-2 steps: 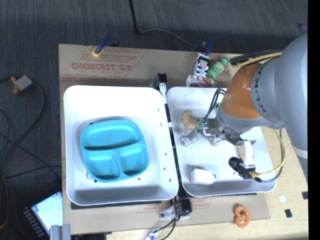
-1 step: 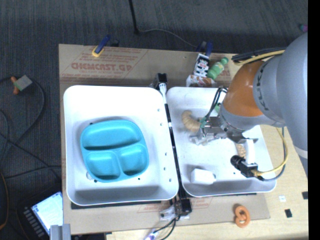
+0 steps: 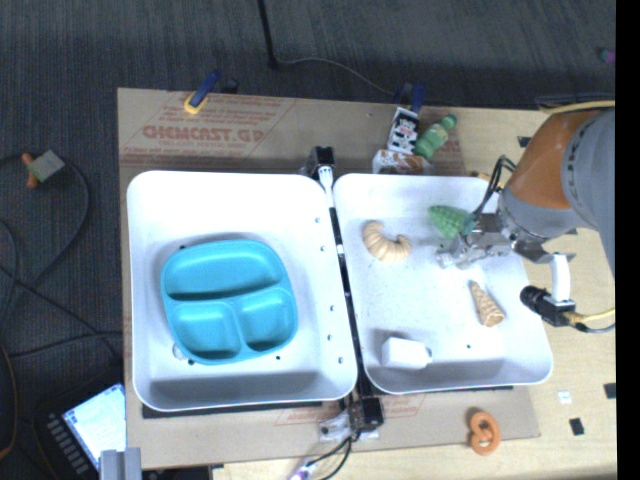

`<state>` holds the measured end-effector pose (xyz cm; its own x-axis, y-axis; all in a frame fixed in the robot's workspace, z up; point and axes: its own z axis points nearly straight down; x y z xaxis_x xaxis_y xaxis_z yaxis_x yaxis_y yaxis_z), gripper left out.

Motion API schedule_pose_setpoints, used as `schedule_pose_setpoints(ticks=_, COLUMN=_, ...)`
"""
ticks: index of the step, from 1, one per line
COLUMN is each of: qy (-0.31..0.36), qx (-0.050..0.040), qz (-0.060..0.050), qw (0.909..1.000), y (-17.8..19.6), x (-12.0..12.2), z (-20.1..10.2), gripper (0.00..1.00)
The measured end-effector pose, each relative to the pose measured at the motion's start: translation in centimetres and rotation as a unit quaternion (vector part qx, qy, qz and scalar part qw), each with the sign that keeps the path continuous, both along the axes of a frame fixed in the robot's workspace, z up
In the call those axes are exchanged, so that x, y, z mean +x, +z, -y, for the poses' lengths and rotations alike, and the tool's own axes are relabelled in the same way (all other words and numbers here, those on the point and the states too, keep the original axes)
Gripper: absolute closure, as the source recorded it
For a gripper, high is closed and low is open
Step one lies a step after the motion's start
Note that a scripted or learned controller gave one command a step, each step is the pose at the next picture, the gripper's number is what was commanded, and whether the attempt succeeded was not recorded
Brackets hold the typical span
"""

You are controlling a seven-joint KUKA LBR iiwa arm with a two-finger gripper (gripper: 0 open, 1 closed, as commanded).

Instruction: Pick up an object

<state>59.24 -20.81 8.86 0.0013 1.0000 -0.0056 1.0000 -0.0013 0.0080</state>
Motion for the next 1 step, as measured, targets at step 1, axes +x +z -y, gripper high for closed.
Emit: schedule_pose_setpoints(ticks=1, qy=0.003, qx=0.0062, qz=-0.002, qw=1.0, y=-0.03, x=0.14, z=-0.67, gripper=0.0)
